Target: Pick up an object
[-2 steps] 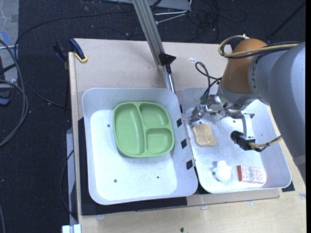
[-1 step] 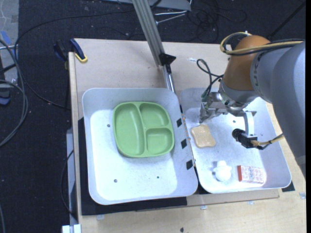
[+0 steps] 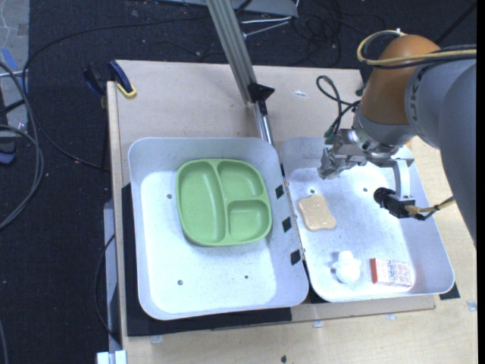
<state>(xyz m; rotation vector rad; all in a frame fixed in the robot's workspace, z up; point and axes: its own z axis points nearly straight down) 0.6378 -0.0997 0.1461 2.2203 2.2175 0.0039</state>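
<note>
Hovering low over the far left corner of the right bin (image 3: 364, 230), the hand (image 3: 331, 165) sits at the end of the arm (image 3: 394, 82), with nothing seen in its hold. Whether it is apart or together cannot be told from this slant.

Three likely things lie in that bin. A tan slice (image 3: 316, 213) rests flat just nearer the camera than the hand, close to the bin's left wall. A small white lump (image 3: 346, 267) and a red-and-white packet (image 3: 391, 272) lie near the front rim, well apart from the hand. A green divided plate (image 3: 224, 202) fills the middle of the left bin (image 3: 212, 283).

The chief risk, by this reading, is a closing on bare floor, since the hand stands beside the slice and not over it. The slice also lies flat and low, so a descent slightly off centre could push it against the left wall instead of clamping it. The packet is thin and near the front rim, and could slide under a pinch.

Room is tight on the hand's left, where the two bins overlap and dark clips (image 3: 288, 220) line the seam. A slanted metal rail (image 3: 236, 48) ends above the bench (image 3: 182, 97) near that corner. The middle of the right bin offers open floor for a sideways correction.
</note>
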